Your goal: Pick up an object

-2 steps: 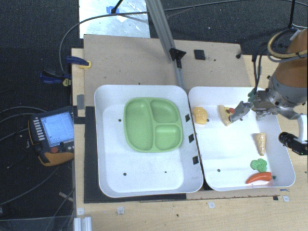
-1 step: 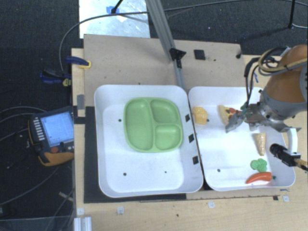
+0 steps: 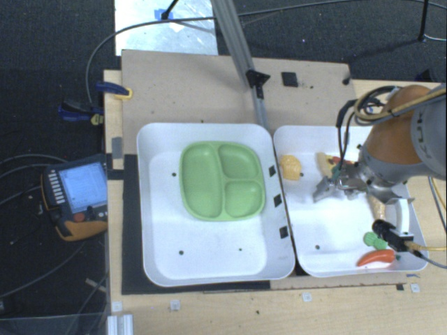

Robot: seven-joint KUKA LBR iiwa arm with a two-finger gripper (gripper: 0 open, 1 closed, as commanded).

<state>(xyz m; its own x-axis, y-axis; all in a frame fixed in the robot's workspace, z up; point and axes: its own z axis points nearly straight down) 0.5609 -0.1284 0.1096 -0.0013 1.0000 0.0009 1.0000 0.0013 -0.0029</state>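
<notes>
Fingers (image 3: pixel 327 187) of mine hang over the right bin (image 3: pixel 307 253), centre-right of the frame; whether they are apart I cannot tell. Nothing is gripped yet. The nearest target, a yellowish lump (image 3: pixel 290 166), lies just upper-left, so I judge I must shift there and descend. My arm reaches in from the right, wrist bent downward.

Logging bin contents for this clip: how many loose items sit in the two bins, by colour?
Green: 2, divided plate, small green piece
Yellow: 2, rounded piece, pale piece
Red-orange: 1, long piece
Total: 5
</notes>
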